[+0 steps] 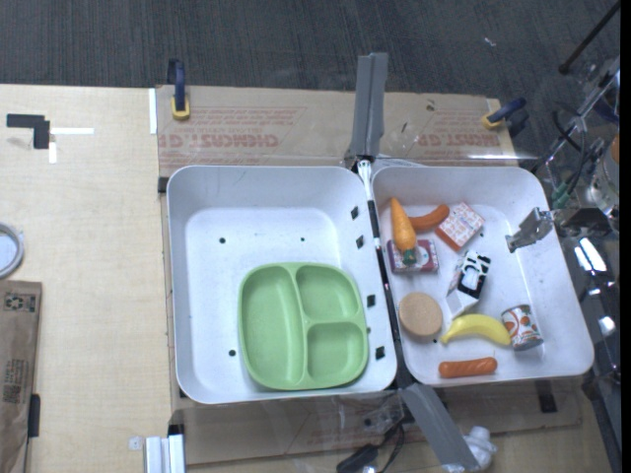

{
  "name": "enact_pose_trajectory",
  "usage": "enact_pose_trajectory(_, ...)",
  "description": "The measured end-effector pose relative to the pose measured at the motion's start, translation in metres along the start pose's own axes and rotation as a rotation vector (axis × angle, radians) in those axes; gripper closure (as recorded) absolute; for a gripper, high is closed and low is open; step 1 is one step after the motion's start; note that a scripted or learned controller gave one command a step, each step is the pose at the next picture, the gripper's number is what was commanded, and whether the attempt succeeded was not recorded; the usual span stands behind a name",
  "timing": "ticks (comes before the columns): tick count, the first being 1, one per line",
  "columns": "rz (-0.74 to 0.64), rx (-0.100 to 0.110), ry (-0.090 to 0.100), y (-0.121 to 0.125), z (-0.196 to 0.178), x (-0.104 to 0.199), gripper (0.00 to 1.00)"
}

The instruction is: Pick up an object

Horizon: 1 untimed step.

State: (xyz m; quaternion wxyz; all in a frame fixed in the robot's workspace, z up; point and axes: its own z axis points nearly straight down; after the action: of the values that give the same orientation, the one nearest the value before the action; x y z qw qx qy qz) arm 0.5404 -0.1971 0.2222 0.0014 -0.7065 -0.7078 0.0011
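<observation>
Two white bins sit side by side on the bench. The left bin [197, 264] holds a green divided plate [304, 325] toward its near right corner. The right bin [547, 294] holds a carrot [401, 225], a sausage [467, 368], a banana [475, 328], a small can [523, 326], a round tan disc [421, 314] and a red-and-white box [459, 226]. The gripper [530, 231] hangs over the right bin's far right edge, holding nothing; whether it is open cannot be told.

A green divided plate [304, 325] lies in the left bin [192, 264].
</observation>
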Motion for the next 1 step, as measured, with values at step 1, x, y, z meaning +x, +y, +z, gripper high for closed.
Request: enact_pose_trajectory(1, -0.002, 0.001, 0.000, 0.0004, -0.0081, -0.0001, 1.00)
